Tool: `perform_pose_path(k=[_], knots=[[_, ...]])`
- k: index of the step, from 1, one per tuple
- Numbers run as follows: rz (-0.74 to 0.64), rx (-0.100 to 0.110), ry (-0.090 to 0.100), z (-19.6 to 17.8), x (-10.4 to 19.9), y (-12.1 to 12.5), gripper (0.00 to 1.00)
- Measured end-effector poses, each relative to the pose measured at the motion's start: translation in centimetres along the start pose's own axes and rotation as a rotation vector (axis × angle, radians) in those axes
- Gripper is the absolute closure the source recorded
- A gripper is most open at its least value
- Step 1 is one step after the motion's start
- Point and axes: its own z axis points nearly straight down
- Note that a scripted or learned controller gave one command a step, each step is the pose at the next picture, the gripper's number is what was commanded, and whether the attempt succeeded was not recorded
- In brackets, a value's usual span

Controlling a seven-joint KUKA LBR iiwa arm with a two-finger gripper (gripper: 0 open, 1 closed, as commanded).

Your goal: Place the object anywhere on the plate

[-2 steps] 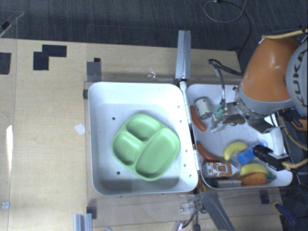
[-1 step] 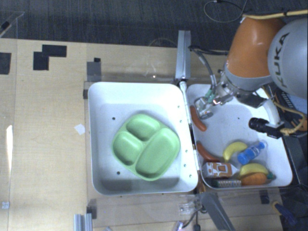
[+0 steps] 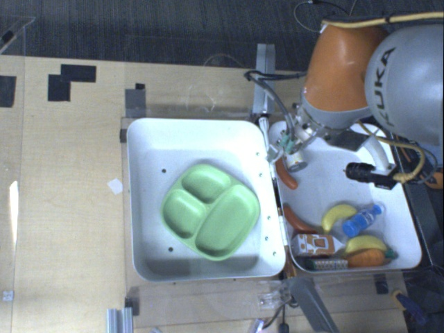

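Note:
A green divided plate [image 3: 211, 210] lies in the left white bin [image 3: 149, 151], with nothing on it. My gripper [image 3: 293, 151] hangs over the near-left part of the right bin [image 3: 409, 248], close to the wall between the bins. Directly below it lies a red-brown sausage [image 3: 286, 177], whose upper end meets the gripper tip. I cannot make out whether the sausage is gripped. The grey arm with its orange band [image 3: 343, 64] covers the far part of the right bin.
The right bin also holds a second sausage [image 3: 300, 220], a banana [image 3: 338, 216], a blue bottle [image 3: 362, 220], a small carton [image 3: 316, 245], a yellow fruit [image 3: 365, 243] and an orange carrot [image 3: 366, 258], clustered at its front. Cables trail beside the wrist.

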Motion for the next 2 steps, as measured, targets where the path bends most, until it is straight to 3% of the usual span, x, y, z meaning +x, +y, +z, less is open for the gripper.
perform_pose_path(k=[1,2], knots=[[-0.327,0.0,-0.001,1.3,-3.5,-2.7,1.0],[-0.862,-0.003,-0.003,-2.5,-2.9,0.7,1.0]])
